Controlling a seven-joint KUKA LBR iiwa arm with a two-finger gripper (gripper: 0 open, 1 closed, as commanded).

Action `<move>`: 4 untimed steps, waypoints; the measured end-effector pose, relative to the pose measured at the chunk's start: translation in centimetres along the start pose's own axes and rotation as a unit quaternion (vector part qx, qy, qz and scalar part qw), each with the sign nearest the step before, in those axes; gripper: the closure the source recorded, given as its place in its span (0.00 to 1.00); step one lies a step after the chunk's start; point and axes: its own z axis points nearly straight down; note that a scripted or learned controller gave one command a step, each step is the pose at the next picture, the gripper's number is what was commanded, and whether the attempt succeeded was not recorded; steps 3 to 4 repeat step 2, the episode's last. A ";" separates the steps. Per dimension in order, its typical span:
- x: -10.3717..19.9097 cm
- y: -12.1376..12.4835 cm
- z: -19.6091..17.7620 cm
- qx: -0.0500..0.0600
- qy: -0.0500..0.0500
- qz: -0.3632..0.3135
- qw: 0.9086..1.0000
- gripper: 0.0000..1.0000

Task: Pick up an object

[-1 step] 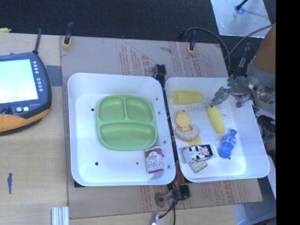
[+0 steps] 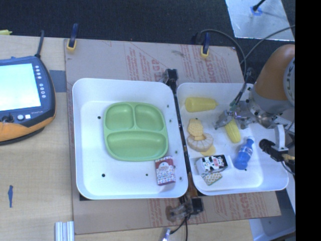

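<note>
Bench with cardboard sheet, two white bins side by side. Left bin (image 2: 85, 134) holds a green divided plate (image 2: 135, 131) in the middle and a small red-and-white carton (image 2: 165, 171) at its near right corner. Right bin (image 2: 273, 177) holds the loose items: a yellow cylinder (image 2: 200, 104) at the far side, a yellow-and-cream stacked toy (image 2: 198, 136) near the left wall, a corn cob (image 2: 232, 131) mid-bin, a blue bottle (image 2: 244, 154) near-right of the corn, a cow-print box (image 2: 212, 163) on the near side, with a tan waffle-like piece (image 2: 212, 178) just beside it. A tablet-style pendant (image 2: 22, 97) sits well left of the bins. Arm comes in from the right over the right bin; gripper (image 2: 234, 115) hangs just above the far end of the corn cob, metal parts spread either side, but cannot tell from this angle if it is wide or narrow. Nothing visibly between them. Judged progress: approach stage only, no object lifted; corn cob looks the likely target. Left to do: descend, close, lift clear.
</note>
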 end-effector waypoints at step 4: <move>7.9 -0.8 -7.0 -0.002 0.000 -0.002 1.000 1.00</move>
